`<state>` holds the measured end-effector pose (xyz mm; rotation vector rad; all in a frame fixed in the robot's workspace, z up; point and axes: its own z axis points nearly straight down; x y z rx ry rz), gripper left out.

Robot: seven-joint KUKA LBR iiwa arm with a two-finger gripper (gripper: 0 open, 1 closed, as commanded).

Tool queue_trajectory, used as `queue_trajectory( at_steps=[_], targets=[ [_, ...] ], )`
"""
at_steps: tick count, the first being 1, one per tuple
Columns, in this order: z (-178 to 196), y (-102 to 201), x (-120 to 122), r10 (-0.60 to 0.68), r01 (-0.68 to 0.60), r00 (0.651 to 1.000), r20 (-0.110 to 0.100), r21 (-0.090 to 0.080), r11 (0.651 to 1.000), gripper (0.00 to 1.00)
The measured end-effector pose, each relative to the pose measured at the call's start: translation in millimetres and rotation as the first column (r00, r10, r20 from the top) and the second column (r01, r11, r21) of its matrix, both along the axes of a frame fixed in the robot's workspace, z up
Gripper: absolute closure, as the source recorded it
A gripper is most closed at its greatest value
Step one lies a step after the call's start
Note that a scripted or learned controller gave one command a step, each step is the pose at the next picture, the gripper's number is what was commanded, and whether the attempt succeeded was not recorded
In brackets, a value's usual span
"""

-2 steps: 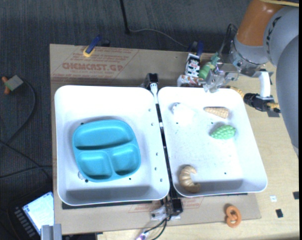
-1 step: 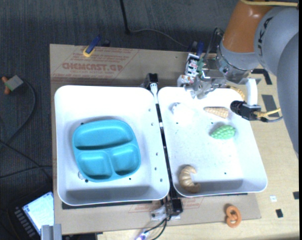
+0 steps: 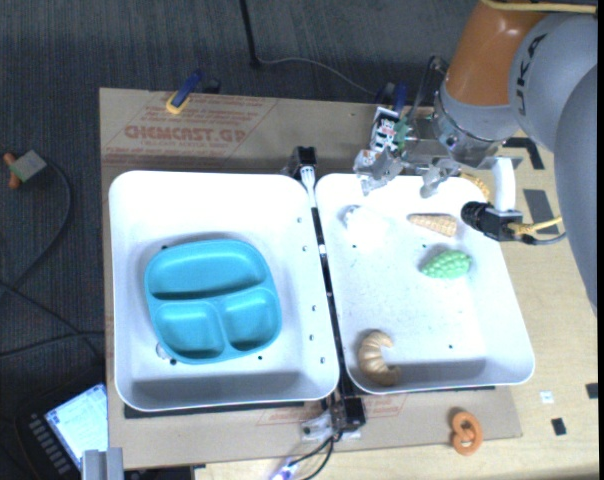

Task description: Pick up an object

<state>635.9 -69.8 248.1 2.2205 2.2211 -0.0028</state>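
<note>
Croissant [image 3: 377, 357], toy, tan and curled: lying loose in the right bin [image 3: 502, 353], against the near wall, well apart from the gripper [image 3: 402, 173] and toward the camera from it. Candidate for picking; untouched.

Green bumpy toy [image 3: 446, 263], perhaps a grape cluster: just below and right of the gripper, nearer than the croissant. Flat on the bin floor, free on all sides, so likely the easiest approach.

Cone-shaped toy [image 3: 434, 224], tan, resembling a waffle cone: closest of the three, just below the right finger, lying on its side with point toward the bin's middle.

Gripper: hanging over the far edge of the right bin, fingers spread apart, nothing between them. Raised and clear of every object; judged a pre-grasp stance, task not yet begun in effect.

Arm [image 3: 502, 48], grey with orange band: entering from behind and right of the gripper.

Left bin [image 3: 122, 298]: far left of the gripper, separated by the shared rim. Holds a blue divided tray [image 3: 212, 298], three compartments, lying flat and centred.

Orange ring toy [image 3: 466, 431]: outside the bins on the bench, beyond the right bin's near wall, likely out of working reach.

Blue-and-yellow clamp [image 3: 184, 92]: on the board's far-left edge, presumably fastening the board.
</note>
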Motion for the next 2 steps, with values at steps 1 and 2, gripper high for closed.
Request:
queue_trajectory(
  at_steps=[1, 2],
  targets=[
    [-111, -77, -45, -0.001, 0.001, 1.000, -0.003, 0.001, 1.000, 0.00],
    [-160, -71, -107, -0.001, 0.001, 1.000, 0.006, 0.000, 1.000, 0.00]
  ],
)
